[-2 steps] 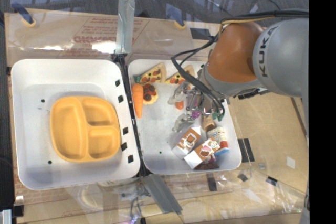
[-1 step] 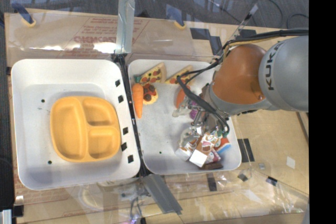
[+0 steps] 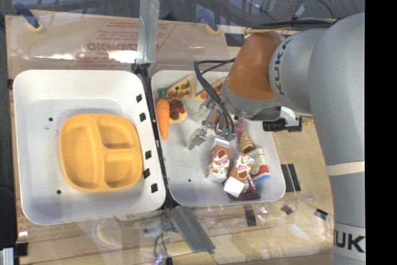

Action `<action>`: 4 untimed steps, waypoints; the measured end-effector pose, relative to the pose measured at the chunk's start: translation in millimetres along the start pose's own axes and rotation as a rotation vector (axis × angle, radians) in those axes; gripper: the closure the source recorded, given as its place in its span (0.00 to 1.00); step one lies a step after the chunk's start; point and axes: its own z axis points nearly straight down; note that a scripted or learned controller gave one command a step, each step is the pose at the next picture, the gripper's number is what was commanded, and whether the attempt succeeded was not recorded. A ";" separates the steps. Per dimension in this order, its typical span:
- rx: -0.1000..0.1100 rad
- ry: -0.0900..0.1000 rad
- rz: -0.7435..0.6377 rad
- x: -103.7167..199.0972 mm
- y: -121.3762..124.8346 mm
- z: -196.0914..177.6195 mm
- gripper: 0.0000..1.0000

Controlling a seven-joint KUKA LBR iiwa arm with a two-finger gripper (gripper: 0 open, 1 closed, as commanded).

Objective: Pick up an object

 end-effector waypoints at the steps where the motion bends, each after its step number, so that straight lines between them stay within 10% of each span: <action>1: 0.002 0.004 0.097 91.0 -27.8 0.7 0.00; 3: 0.000 -0.004 0.336 -37.1 30.6 -39.9 0.00; 4: 0.004 0.004 0.496 20.6 -21.8 1.5 0.00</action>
